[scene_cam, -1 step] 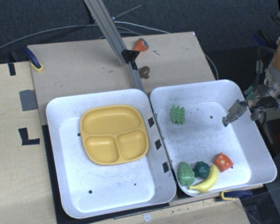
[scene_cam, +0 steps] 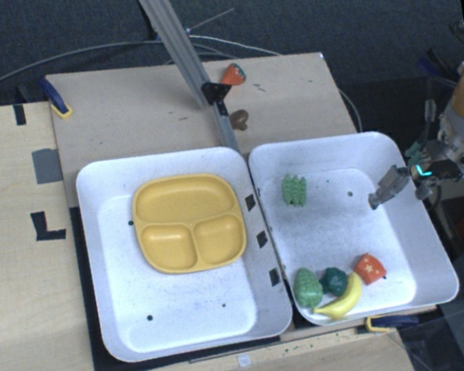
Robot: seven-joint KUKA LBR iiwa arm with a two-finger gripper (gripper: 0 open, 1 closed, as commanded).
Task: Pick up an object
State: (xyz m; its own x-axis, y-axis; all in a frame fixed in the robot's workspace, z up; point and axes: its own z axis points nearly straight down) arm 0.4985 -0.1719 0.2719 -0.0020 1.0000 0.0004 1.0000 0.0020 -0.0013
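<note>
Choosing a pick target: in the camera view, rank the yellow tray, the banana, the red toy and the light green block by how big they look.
1. yellow tray, by far the largest
2. banana
3. light green block and red toy: they look about alike, so I won't rank them.

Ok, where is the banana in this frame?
The banana lies in the right bin, at its near edge, just below the dark green toy and left of the red one.
</note>
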